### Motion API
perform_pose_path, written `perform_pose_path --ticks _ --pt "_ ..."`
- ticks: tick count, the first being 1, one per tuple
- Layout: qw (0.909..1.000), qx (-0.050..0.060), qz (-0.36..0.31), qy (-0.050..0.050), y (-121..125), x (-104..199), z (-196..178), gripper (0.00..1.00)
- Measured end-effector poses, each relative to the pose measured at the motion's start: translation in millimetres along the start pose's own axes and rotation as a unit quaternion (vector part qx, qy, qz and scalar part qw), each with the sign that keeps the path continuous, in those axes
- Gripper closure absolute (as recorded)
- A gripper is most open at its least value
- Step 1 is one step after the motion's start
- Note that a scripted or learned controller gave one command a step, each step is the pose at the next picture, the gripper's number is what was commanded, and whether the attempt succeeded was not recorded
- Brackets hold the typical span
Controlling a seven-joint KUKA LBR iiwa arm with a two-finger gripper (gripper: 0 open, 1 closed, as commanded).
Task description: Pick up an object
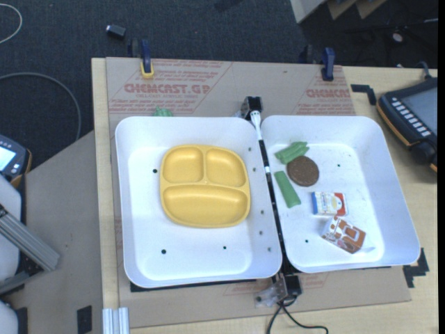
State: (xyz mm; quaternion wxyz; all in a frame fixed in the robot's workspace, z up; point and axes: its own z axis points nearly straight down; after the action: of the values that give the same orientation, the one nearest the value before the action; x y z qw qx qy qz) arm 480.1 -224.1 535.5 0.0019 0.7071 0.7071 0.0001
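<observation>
The right bin [375,152] holds several small items. A brown round disc [303,171] lies near its left side, with a green piece [291,151] just above it and a green bar [286,188] below left. A small white and orange packet [328,203] lies in the middle, and an orange patterned packet [344,234] sits nearer the front. A yellow divided plate [205,186] rests in the left bin [139,207].
Both bins sit on a brown board [208,82] held by blue clamps [146,58] at the back. A black and orange pendant [417,113] lies off the right bin's far corner. Cables [278,305] run at the front, and a small green scrap [163,112] lies behind the left bin.
</observation>
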Motion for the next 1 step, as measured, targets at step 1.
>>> perform_pose_path --ticks 1 --pt "1.0000 0.000 0.000 0.000 -0.7 0.0 -0.1 1.00"
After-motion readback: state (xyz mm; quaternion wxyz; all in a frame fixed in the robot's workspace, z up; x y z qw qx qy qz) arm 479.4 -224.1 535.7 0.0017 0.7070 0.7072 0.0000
